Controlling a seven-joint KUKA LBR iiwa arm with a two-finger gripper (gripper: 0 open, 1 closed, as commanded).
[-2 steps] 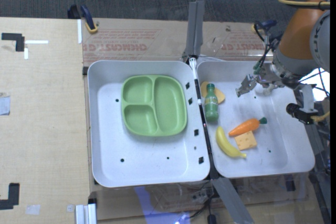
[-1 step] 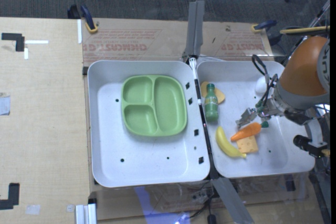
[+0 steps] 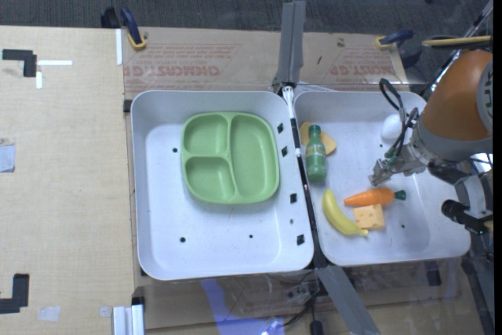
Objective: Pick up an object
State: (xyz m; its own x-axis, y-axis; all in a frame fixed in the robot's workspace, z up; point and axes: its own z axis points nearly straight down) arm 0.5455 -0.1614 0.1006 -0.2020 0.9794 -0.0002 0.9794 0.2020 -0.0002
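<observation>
We see the jaws (image 3: 386, 171) low in the right bin (image 3: 439, 243), tips just above the carrot (image 3: 369, 198); we can't tell how far apart they stand, or whether they touch it. The carrot lies between a banana (image 3: 340, 214) and the arm, with an orange block (image 3: 369, 217) touching its underside. A green bottle (image 3: 315, 153) lies near the divider, a white ball (image 3: 390, 126) by the wrist. In the left bin (image 3: 157, 231) sits a green divided plate (image 3: 230, 158), white floor around it. Pale counter (image 3: 63, 192) stretches left.

Pincer (image 3: 383, 172) just above carrot (image 3: 369, 198) in rt bin (image 3: 439, 243), banana (image 3: 340, 215) beside.
</observation>
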